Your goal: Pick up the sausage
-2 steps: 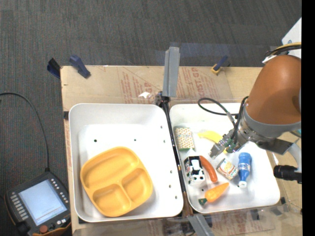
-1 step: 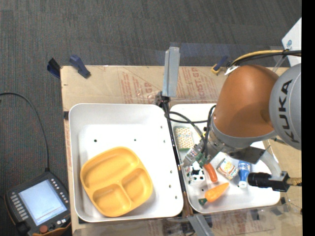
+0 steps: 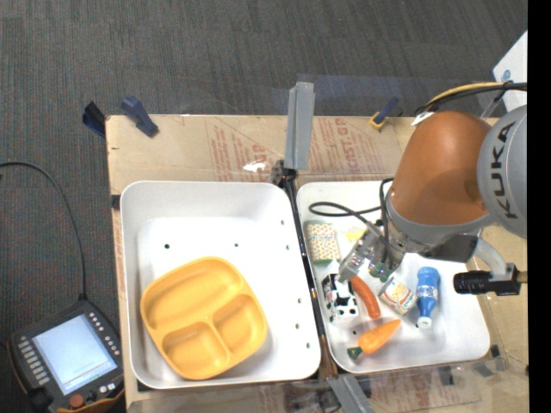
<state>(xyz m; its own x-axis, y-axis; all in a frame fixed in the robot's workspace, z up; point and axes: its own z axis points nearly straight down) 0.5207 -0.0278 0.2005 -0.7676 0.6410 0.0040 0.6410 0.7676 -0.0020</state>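
1. Where the right bin (image 3: 469, 338) nears its front edge, the sausage (image 3: 366, 297) lies tilted, left of the middle.
2. Just above the sausage's upper end hangs the gripper (image 3: 368, 261); its fingers are hard to read, so whether they stand wide or narrow I cannot tell, and nothing shows between them.
3. A cow toy (image 3: 342, 300) lies just left of the sausage, a carrot (image 3: 376, 337) just in front, nearer the front edge.
4. A small jar (image 3: 399, 295) and a blue bottle (image 3: 426, 294) lie to its right.
5. A checked packet (image 3: 322, 242) sits near the bin's left wall.
6. A yellow plate (image 3: 203, 317) rests in the left bin (image 3: 207, 203), toward its front-left corner.
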